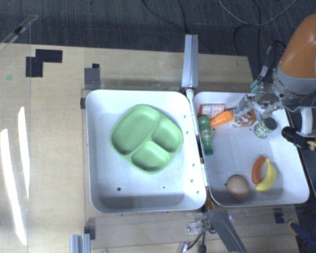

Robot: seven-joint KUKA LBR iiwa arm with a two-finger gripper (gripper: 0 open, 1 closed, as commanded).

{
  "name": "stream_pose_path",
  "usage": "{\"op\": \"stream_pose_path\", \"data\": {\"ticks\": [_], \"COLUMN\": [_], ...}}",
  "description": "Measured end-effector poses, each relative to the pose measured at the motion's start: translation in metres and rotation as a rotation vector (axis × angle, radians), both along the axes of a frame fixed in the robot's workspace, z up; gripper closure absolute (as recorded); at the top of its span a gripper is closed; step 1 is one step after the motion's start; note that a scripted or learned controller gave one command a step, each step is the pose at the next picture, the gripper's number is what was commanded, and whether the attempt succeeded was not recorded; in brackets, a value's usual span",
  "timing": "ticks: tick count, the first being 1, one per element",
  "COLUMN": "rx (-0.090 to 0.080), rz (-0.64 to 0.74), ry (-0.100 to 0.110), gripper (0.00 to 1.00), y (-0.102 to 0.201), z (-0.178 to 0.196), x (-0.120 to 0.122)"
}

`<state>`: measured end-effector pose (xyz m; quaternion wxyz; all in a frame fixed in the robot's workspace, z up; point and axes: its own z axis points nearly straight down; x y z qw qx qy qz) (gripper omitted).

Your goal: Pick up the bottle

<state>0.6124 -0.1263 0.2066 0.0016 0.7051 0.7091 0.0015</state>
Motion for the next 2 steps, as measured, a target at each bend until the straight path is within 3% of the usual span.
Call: {"op": "stream_pose_path", "data": {"ticks": [1, 2], "rx": [-0.001, -0.002], "rz": [0.237, 0.204], "ry": [0.000, -0.006], "gripper": [0.00, 0.00], "y": [0.042, 0.014], "z": [-0.059, -0.118], "x": [-0.033, -0.095]}}
